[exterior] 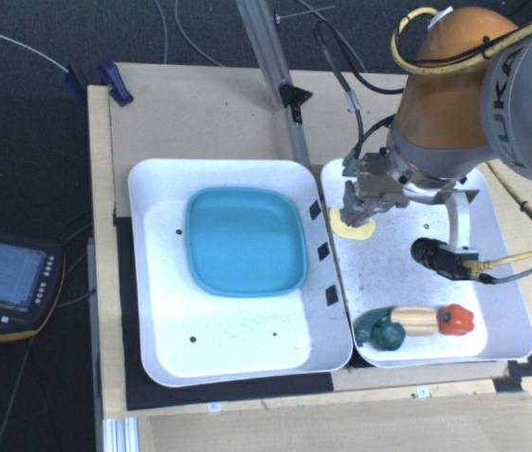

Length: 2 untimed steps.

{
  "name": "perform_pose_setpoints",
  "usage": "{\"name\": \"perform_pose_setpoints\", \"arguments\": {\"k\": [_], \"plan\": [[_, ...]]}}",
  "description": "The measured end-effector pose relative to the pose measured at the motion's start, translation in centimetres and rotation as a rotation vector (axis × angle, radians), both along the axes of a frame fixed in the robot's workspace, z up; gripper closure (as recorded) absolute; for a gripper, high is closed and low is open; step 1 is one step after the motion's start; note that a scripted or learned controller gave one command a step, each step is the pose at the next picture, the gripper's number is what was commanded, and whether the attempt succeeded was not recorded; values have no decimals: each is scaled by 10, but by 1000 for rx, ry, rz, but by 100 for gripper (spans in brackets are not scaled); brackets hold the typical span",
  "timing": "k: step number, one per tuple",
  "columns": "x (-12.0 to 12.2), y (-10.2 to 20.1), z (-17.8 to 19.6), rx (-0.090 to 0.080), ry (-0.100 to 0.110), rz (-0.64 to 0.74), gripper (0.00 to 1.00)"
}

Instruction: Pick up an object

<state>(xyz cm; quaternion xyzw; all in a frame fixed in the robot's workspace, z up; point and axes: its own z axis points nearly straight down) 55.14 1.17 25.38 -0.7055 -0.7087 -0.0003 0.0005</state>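
On the floor left of the desk I saw a control pendant. A blue plate lay in the left bin. The gripper hung over the right bin's far-left corner, right above a pale yellow object; I could not tell how the fingers stood. Along that bin's near edge lay a green item, a tan piece and a red piece in a row.
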Motion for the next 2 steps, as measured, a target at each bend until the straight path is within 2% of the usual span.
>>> {"name": "perform_pose_setpoints", "arguments": {"k": [1, 2], "plan": [[-15, 40, -11, 0, 1, -1, 100], [-33, 86, -5, 0, 0, 0, 100]]}}
